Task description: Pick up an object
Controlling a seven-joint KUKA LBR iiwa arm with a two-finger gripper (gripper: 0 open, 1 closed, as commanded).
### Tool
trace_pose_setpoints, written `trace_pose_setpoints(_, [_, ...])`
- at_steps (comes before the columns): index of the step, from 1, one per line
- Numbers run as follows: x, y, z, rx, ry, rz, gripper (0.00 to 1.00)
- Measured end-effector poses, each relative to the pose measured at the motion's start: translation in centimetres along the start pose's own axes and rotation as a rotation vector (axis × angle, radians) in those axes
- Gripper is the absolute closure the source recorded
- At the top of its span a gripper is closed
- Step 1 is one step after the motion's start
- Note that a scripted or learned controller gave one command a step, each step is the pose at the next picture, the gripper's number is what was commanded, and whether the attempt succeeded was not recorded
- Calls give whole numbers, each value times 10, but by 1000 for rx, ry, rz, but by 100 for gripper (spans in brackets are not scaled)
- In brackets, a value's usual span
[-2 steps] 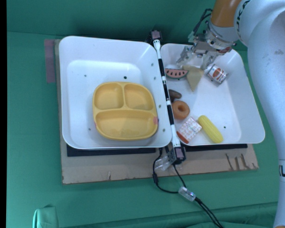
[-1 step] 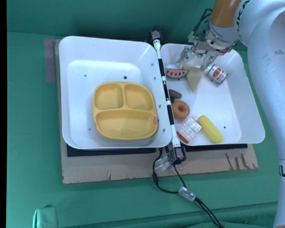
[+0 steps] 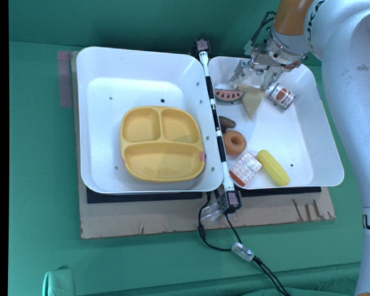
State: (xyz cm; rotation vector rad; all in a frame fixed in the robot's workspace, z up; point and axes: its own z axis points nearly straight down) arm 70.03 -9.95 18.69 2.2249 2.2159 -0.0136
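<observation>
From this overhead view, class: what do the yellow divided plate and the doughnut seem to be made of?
Yellow divided plate: likely moulded plastic, going by its even colour, rounded compartment walls and soft sheen.
Doughnut: probably a plastic or rubber toy, with a uniform brown, smooth surface; the view leaves open which.

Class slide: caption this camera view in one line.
Gripper hovers over cheese wedge in right bin; yellow plate sits in left bin.

You're looking at robotics lab test cell, not home or kitchen. Green cloth point(image 3: 43, 227) covers bench and backdrop. Two white bins point(image 3: 142, 66) sit on taped cardboard point(image 3: 142, 221). Loose cable point(image 3: 234, 245) trails toward 5 o'clock. Industrial arm point(image 3: 351, 103) enters at 3 o'clock. Toy food point(image 3: 253, 134) fills 3 o'clock bin.
</observation>
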Motion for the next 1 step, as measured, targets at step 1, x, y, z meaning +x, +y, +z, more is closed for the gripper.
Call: trace_pose_setpoints(1, [-2, -1, 0, -2, 3, -2, 0])
